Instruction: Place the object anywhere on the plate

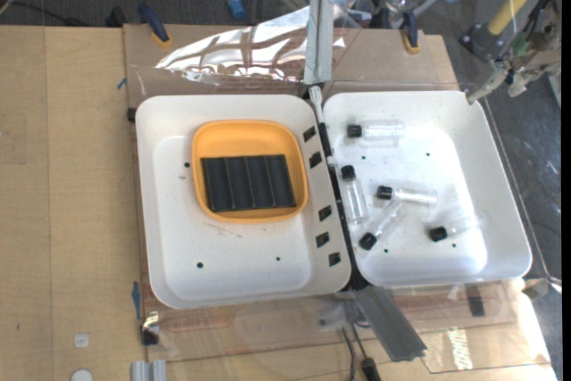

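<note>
Two shallow white bins sat side by side on the tabletop (62, 192). In the left bin (169, 272), toward twelve o'clock of its middle, lay an orange plate (203, 147) with a dark ribbed insert (248, 183) on it. The right bin (500, 236) held five clear vials with black caps: one at twelve o'clock (375, 131), one at nine o'clock by the divider (352, 190), one near the centre (406, 194), one tilted at seven o'clock (382, 226), and one at five o'clock (451, 229). None rested on the plate. The tool's state could not be told.
</note>
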Available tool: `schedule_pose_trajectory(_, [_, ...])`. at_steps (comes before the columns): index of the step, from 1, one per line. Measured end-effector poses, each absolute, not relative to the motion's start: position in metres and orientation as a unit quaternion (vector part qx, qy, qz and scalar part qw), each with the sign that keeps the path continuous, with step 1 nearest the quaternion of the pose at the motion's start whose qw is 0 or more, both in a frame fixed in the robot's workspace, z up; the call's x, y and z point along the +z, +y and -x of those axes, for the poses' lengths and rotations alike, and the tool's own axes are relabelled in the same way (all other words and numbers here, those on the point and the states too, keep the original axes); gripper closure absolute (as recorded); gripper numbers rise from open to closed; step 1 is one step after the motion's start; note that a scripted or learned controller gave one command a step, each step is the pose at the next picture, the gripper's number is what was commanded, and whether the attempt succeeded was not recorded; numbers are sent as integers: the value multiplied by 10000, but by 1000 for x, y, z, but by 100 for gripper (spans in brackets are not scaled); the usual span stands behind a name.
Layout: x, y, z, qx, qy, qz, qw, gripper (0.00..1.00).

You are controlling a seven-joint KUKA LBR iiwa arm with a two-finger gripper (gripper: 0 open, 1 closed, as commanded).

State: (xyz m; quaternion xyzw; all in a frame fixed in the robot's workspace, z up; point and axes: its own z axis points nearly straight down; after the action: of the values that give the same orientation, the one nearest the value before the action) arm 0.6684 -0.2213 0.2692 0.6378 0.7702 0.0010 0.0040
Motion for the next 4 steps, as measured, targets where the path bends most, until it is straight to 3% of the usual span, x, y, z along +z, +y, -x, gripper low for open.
schedule_pose_trajectory(1, [282, -221, -670, 24, 7706, -6372, 79, 100])
schedule_pose_trajectory(2, [281, -221, -670, 22, 7706, -6372, 77, 0])
schedule_pose_trajectory(3, [294, -222, -671, 39, 7707, -6370, 121, 100])
schedule_pose_trajectory(4, [294, -222, -671, 37, 7707, -6371, 118, 0])
